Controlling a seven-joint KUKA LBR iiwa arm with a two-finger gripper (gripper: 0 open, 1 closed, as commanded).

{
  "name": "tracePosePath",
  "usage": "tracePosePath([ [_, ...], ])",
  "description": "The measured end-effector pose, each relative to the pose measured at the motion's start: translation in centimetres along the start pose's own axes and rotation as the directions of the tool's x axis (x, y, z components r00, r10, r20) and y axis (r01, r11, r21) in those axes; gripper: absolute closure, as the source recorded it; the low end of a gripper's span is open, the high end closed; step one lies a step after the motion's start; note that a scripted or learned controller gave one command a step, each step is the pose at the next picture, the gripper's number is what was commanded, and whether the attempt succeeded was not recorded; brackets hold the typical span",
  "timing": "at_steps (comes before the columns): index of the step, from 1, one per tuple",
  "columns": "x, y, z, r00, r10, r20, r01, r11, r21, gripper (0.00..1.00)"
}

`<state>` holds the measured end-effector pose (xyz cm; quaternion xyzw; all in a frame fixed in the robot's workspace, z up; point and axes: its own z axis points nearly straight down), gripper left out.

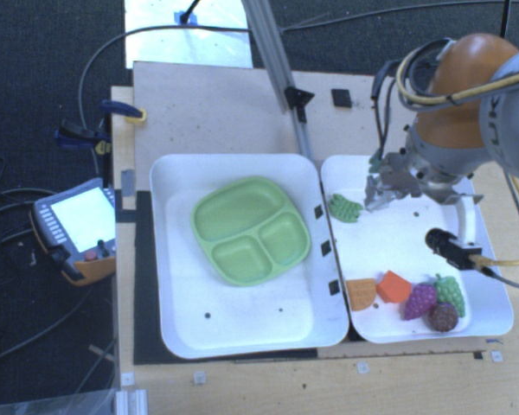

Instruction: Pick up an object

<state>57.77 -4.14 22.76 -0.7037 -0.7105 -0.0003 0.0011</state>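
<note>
Green divided plate (251, 230), handheld pendant (76, 229)

Bright, even overhead light, soft shadows, slight blur

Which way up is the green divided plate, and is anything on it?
Right way up and bare: the green divided plate lies in the left bin, its three hollows facing up, nothing inside.

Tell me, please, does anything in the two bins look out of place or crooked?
Only small things. The green divided plate lies turned at an angle in the left bin. In the right bin, the green toy lies apart from the others, beside the gripper.
</note>
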Motion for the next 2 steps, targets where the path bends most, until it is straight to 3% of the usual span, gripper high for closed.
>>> tracePosePath([
  [2, 11.3, -2.7, -0.6, 1.000, -0.001, 0.000, 0.001, 1.000, -0.001, 1.00],
])
